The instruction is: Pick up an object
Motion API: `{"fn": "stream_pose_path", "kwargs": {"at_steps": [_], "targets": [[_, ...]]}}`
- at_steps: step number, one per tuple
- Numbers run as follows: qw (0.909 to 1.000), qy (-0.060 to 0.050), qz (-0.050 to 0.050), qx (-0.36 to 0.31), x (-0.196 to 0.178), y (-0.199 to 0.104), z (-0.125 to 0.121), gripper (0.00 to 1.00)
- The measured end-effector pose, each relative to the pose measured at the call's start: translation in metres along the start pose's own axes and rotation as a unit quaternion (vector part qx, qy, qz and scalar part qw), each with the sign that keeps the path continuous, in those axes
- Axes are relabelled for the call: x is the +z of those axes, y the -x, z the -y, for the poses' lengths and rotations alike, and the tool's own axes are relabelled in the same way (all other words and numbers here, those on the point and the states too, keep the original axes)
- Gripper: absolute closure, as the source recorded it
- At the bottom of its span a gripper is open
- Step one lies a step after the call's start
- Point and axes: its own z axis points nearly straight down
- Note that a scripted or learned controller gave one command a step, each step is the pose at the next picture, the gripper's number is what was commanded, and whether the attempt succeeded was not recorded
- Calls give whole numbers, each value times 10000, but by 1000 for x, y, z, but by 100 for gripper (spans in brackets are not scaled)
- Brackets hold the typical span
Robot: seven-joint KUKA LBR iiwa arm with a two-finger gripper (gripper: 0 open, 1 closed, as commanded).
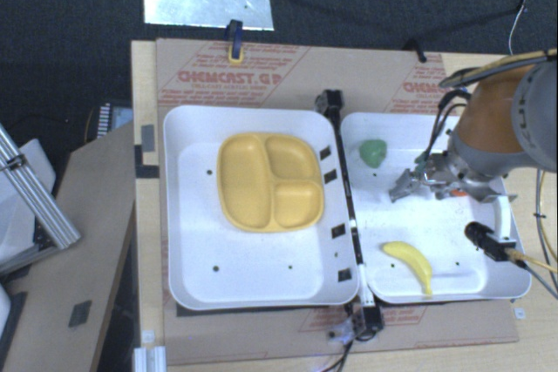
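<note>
gripper (403, 187), a two-finger metal unit on the grey arm with the orange band (488, 122), hangs low inside the right shallow white bin (392, 287), near that bin's middle. its fingers look spread a little, with nothing between them.

contents, largest to smallest:

1. left shallow white bin (192, 274): carries a yellow plastic divided plate with three compartments (268, 181), set near the bin's middle, toward its far edge.
2. right shallow white bin: carries two loose items.
3. yellow plastic banana (410, 262): lies along the near edge of the right bin, toward its left side, well apart from the gripper.
4. small green rounded object (373, 152): sits at the far left corner region of the right bin, near the divider between bins, closer to the gripper than the banana but not touching it.

task status, as judged: no object is secured; either item in the right bin is a candidate.

fault risks from this position:

- closing in place would likely grasp nothing, since the fingertips sit between both items.
- the green object is small and rounded; an off-centre pinch could squeeze it out sideways toward the bin wall.
- the banana is curved and lies close to the near wall; a descent there could catch a finger on the wall or roll the banana away.
</note>
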Motion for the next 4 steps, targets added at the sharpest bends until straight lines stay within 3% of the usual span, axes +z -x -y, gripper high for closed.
{"fn": "stream_pose_path", "kwargs": {"at_steps": [1, 2, 4], "targets": [[10000, 10, 1, 4, 21, 0, 0, 0], [10000, 31, 7, 9, 9, 0, -2, 100], [10000, 60, 15, -15, -103, -4, -5, 100]]}}
